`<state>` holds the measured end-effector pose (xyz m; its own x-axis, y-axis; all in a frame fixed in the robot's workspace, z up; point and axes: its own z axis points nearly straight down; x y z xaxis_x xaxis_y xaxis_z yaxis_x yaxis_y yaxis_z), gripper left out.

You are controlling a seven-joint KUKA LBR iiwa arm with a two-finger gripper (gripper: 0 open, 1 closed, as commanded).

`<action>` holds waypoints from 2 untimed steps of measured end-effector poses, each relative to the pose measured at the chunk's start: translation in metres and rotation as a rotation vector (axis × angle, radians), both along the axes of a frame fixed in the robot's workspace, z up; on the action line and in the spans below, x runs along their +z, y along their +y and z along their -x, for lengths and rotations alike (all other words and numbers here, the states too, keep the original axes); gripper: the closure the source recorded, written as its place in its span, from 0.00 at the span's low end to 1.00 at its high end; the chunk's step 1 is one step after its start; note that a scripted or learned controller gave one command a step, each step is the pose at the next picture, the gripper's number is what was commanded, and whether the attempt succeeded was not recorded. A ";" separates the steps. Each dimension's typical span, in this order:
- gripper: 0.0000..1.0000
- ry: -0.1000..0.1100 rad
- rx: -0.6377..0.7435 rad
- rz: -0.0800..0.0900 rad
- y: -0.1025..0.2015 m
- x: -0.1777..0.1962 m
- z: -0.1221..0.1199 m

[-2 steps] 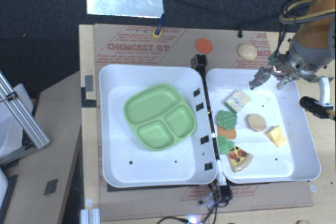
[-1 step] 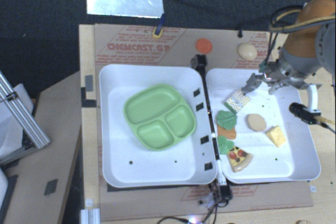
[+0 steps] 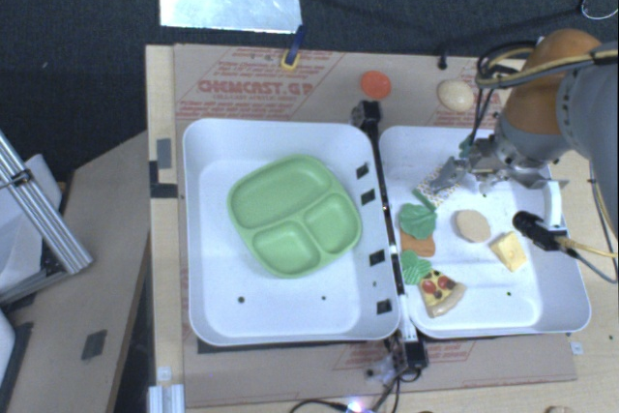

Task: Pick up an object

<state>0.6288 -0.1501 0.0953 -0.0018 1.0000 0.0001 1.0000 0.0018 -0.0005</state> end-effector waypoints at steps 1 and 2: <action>0.00 -0.006 0.001 0.000 0.000 -0.006 -0.003; 1.00 -0.017 0.001 0.002 0.000 0.008 -0.006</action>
